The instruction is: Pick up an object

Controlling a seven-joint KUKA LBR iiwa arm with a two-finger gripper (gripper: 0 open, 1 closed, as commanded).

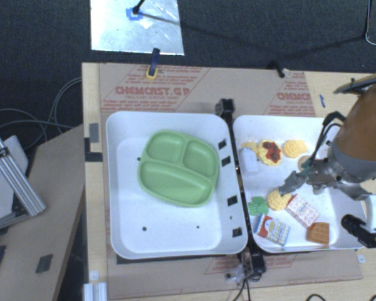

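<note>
The right bin (313, 125) holds several toy foods. A round yellow biscuit (277, 200) lies near its middle, with a green piece (259, 204) to its left and a white-and-red packet (302, 211) to its right. My gripper (292, 183) hangs low over the bin, just above and to the right of the yellow biscuit, pointing down-left at it. Nothing can be seen held in it. Farther back lie a red-and-yellow piece (269, 152), a second yellow biscuit (294, 148) and a small white item (249, 162).
A brown bread piece (318, 232) and a colourful packet (274, 229) lie at the right bin's front. The left bin (122, 168) holds a green divided plate (178, 168). A black divider (237, 180) runs between the bins. The arm (363, 143) covers the right bin's far right side.
</note>
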